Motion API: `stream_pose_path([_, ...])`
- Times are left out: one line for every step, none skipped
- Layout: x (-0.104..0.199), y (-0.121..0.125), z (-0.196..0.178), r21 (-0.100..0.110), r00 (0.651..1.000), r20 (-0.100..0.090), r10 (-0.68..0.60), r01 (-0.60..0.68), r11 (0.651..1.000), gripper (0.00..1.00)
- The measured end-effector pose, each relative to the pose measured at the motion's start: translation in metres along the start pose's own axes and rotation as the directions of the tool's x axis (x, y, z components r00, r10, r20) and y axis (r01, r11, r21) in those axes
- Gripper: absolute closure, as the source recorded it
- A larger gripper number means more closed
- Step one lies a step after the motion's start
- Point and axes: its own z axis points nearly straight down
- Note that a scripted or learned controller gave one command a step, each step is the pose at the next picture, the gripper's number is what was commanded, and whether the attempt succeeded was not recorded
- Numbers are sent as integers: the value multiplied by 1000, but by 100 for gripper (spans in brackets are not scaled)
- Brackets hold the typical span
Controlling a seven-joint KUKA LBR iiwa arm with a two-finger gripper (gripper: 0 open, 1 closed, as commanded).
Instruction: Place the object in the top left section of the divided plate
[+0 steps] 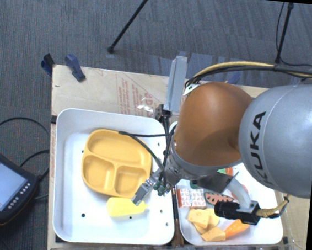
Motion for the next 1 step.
stream_pose_path([-4,36,-16,-9,997,6,-76,76,997,0])
